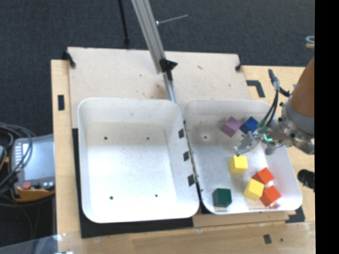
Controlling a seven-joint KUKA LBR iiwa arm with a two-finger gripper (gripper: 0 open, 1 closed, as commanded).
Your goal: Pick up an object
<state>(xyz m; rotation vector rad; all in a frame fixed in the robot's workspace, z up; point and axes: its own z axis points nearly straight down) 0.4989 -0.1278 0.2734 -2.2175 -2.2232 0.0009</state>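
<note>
The gripper (pixel 244 145) hangs in the right bin (pixel 206 194), just above the yellow cube (pixel 238 164) and apart from it. Nothing sits between its fingers; whether they stand wide or narrow I cannot tell.

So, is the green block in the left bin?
No, the green block sits in the right bin, near its front edge, along with the yellow, orange, purple and blue blocks.

The arm (pixel 303 97) is cut off at the right edge, its tool (pixel 244 146) blurred
</note>
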